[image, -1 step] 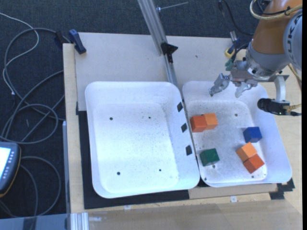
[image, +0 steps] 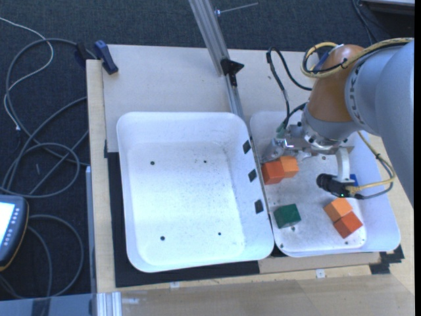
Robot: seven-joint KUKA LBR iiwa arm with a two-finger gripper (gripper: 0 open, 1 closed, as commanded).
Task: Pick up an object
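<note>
The gripper (image: 284,151) hung low over the orange block (image: 280,170) by the right bin's (image: 378,236) left wall; whether it was open, I couldn't tell. Crowded against that wall, the block might have slipped aside.

Tool (image: 283,151) fingers hidden under wrist

The pale wooden desk (image: 164,78) carries two shallow white bins side by side, the left bin (image: 187,127) and the right bin (image: 381,232), their rims touching. A black mat (image: 122,268) shows beneath the left one. A blue clamp (image: 105,56) sits at the desk's far left corner.
</note>
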